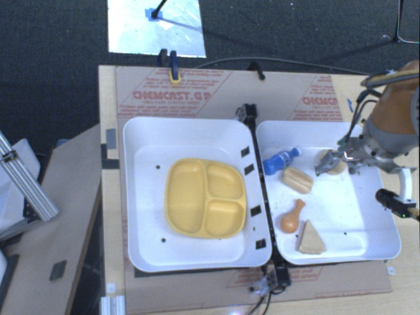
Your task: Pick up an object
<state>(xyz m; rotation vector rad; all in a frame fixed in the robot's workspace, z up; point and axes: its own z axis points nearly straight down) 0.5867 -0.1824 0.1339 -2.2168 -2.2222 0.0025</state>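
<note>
Wooden bench point(216, 84); left white bin point(141, 176) and right white bin point(367, 235) side by side.

We see dark carpet point(295, 18) around a wooden bench point(108, 97), a shiny sheet point(177, 25) on the floor behind it.

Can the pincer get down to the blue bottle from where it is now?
Probably yes. The blue bottle lies uncovered in the right bin, with the pincer close beside it. The bread roll sits near but apart.
</note>
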